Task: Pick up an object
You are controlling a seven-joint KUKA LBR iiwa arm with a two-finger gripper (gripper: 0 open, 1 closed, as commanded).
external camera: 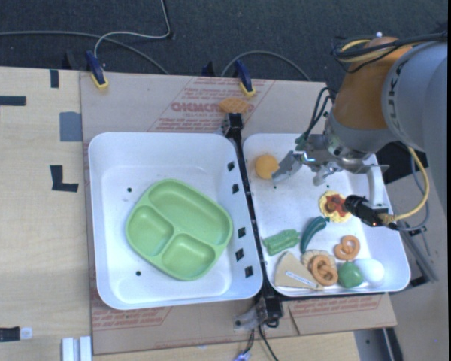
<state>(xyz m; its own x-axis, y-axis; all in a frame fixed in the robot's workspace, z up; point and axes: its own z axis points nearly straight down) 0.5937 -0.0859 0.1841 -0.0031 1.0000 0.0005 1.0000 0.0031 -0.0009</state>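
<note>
While open, fingers (302,169) hover beside orange ball (265,165), right bin (395,224).

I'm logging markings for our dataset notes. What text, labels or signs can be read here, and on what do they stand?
"CHEMCRAFT" or similar, red print, upside down and blurred, on the cardboard sheet under the bins; spelling uncertain.
Smaller red print lines around it: too blurred to read.
Black angular marks on the wooden bench: shapes, not letters.
</note>
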